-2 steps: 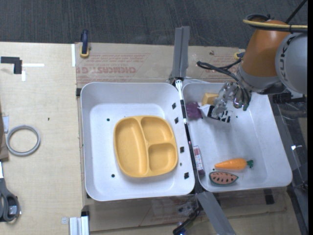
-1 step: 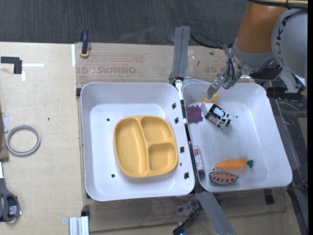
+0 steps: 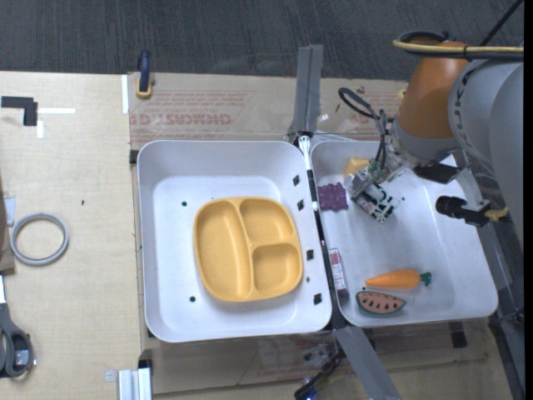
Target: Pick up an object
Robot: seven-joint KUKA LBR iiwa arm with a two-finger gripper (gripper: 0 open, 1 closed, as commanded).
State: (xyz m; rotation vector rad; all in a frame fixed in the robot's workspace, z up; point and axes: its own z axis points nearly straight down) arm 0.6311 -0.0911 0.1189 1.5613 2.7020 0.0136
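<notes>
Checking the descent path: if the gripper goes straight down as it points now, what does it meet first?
Probably bare floor of the right white bin, beside the purple grape cluster toy. The gripper points down and leftward; depth is unclear.

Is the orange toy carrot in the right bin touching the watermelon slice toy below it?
Apart. The camera view shows a thin strip of white bin floor between the orange toy carrot and the red-and-green watermelon slice toy, both near the front of the right white bin.

We see a robotics lab: a plywood worktop [image 3: 67,307] with two white bins [image 3: 158,248], tape roll [image 3: 37,238] at nine o'clock, clamp [image 3: 144,73] at eleven.
</notes>
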